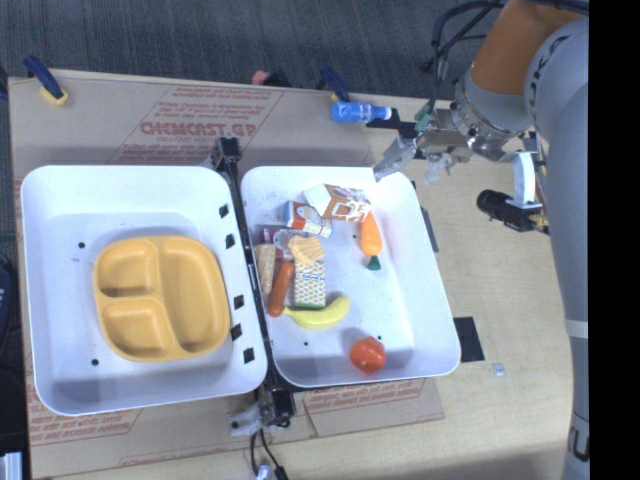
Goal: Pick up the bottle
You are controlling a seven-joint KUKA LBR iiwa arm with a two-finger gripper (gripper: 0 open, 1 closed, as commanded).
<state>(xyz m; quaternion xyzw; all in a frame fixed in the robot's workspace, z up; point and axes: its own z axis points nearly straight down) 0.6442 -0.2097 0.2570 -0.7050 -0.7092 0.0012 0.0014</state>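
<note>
The arm [545, 58] is reaching in from the right, with its gripper [415, 153] hanging over the bench just past the far right corner of the right bin [435, 313]. Nothing is lying between the fingers; whether they are standing wide or narrow I cannot tell from this slant.

The bottle [358, 113], blue with a pale cap end, is lying on its side on the cardboard [200, 118] behind the right bin, outside both bins. It is sitting near the gripper, to its left and a little farther back, and apart from it.

The right bin is holding a heap of toy food: a carrot [371, 238] near the right side, a banana [322, 313] toward the front, a tomato [367, 354] at the front edge, a sausage [279, 286] lying lengthwise, and some small cartons [335, 206] stacked toward the back.

The left bin [45, 268] is holding a yellow divided plate [160, 296], lying flat near its middle.
</note>
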